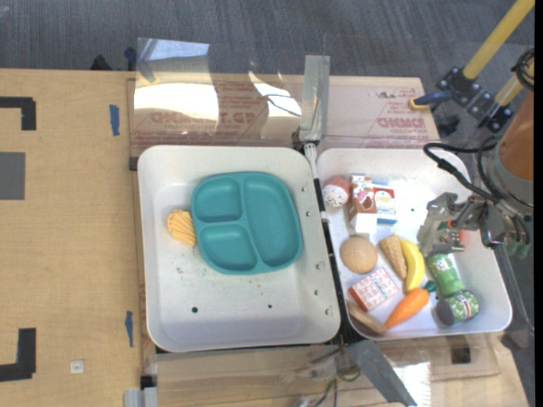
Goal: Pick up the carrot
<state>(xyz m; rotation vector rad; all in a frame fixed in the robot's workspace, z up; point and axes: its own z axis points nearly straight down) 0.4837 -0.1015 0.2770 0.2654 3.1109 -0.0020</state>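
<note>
Here the bench [59,227] bears two white bins [161,227]; the pincer's [437,227] grip is unclear.

Single fixed camera above the bench, looking down at a slant, far enough to fit both white bins: left bin [161,253] mid-frame, right bin [496,308] lower right. Floor fills the top of frame; the arm [519,147] enters at right edge.

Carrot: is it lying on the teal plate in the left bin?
No. The carrot lies in the right bin, between a red-and-white box and a green can; the plate is in the left bin.
</note>
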